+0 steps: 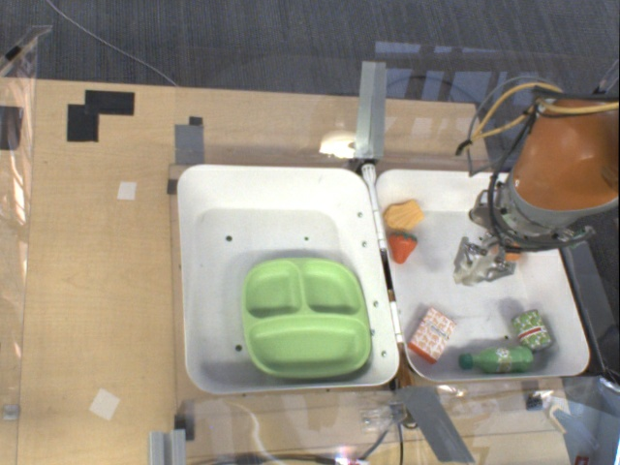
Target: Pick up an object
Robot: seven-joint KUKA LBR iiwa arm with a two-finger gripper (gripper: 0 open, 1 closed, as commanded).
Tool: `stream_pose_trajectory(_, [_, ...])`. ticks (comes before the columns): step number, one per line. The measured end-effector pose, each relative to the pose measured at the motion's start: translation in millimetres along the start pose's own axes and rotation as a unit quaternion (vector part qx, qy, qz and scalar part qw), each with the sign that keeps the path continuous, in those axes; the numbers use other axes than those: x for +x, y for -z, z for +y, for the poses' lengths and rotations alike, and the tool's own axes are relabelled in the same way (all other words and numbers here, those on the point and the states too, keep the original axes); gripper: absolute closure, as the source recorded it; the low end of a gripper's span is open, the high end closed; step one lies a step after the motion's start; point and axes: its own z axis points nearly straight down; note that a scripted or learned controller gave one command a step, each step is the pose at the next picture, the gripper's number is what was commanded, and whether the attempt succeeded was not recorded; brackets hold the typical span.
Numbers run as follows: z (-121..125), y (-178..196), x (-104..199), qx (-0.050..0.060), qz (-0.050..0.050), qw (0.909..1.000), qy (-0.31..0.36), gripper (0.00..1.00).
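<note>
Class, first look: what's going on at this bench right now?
A grey and orange robot arm reaches in from the right, and its gripper hangs over the middle of the right bin. Nothing shows between its jaws. Around it lie a yellow piece, a red piece, a small checked box, a green bottle and a green can. The left bin holds a green divided plate, well away from the gripper.

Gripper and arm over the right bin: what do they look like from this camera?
The arm shows a broad orange band over a grey wrist section, with yellow and black cables looping off its upper left side. The gripper below is small, silvery-grey metal, with an uneven, angular outline.
</note>
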Motion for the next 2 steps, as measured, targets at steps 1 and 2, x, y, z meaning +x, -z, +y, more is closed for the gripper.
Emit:
stream_pose_trajectory(1, [46,59,-65,0.002,-0.002,0.9428,-0.333,1.0])
stream_pose_trajectory(2, [127,49,-76,-0.001,0.0,0.9938,-0.111,1.0])
